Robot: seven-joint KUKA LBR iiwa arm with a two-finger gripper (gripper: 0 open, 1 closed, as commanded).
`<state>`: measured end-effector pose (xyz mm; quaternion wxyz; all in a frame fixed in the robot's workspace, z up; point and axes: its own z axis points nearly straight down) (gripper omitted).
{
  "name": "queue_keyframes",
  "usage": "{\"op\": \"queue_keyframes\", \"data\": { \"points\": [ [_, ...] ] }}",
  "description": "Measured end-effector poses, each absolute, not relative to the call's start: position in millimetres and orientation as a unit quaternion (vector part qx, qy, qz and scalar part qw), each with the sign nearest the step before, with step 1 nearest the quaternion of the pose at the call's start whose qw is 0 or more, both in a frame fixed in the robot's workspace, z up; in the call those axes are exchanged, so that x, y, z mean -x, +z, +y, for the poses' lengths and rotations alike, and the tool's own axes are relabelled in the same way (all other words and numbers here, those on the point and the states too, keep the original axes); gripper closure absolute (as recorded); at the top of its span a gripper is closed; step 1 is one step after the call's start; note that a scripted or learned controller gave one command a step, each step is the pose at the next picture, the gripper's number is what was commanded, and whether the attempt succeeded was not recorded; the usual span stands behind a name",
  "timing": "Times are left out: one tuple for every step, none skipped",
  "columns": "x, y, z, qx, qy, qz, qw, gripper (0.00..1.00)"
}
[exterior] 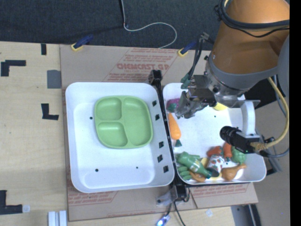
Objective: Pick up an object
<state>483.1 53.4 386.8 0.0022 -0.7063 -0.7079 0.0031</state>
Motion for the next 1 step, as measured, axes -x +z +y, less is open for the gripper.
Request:
{"op": "queue_keyframes", "data": {
  "points": [
    [-483.6,399.7,83.3,0.706,0.0003,-0.709,0.0,1.0]
  ]
}}
